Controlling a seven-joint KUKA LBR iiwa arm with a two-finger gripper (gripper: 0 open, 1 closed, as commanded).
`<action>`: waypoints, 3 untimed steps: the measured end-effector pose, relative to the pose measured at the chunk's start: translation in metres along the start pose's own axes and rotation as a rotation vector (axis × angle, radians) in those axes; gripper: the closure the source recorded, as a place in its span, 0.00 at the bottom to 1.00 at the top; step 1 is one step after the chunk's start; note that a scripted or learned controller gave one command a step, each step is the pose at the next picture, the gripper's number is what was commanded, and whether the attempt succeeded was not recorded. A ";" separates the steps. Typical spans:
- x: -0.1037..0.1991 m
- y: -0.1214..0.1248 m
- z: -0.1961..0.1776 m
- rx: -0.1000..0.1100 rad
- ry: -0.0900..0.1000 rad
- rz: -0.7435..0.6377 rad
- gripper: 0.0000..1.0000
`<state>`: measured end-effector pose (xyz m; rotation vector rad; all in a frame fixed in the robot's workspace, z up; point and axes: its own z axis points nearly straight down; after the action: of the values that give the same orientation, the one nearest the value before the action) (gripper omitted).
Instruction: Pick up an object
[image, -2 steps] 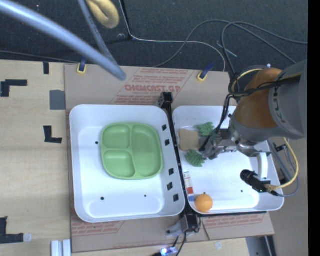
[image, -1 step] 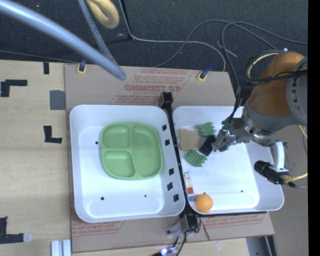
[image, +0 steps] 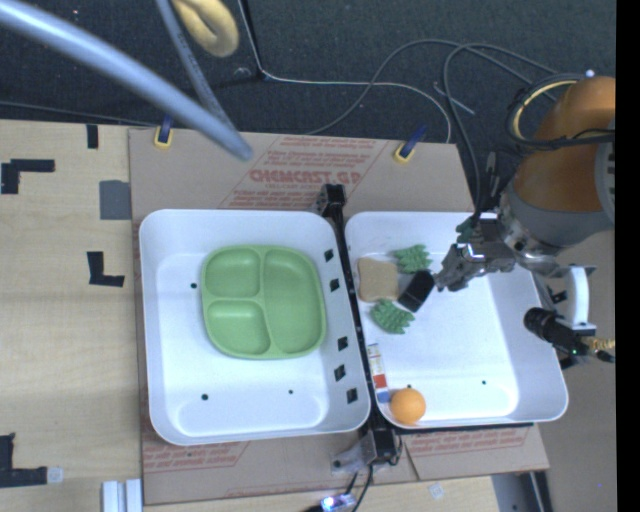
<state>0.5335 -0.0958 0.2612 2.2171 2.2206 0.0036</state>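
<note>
Arm: grey with an orange band (image: 570, 110), reaching in from the right over the right-hand shallow white bin (image: 500, 350).
Claw: dark two-finger claw (image: 452, 270), low over the upper part of the right bin; spread or pressed together cannot be told from this slant.
Nearest object: small black block (image: 415, 291), tilted, just left of the claw tip; touching or apart unclear.
Beside it: tan square sponge-like piece (image: 376, 279) against the bin's left wall, with one green leafy toy (image: 411, 259) above the block and another green leafy toy (image: 392, 316) below it.
Near corner: orange ball (image: 407, 405) at the right bin's lower left.
Left bin: shallow white bin (image: 170, 300) holding a light green divided plastic plate (image: 265, 302), three compartments.
Bench: cardboard sheet with red print (image: 300, 165) under both bins.
</note>
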 end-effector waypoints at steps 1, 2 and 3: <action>0.049 0.010 0.003 0.005 0.002 -0.004 1.00; 0.093 0.038 0.017 0.006 0.001 -0.004 1.00; 0.143 0.057 0.033 0.006 0.001 -0.004 1.00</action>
<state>0.5907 0.0476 0.2281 2.2161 2.2284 -0.0024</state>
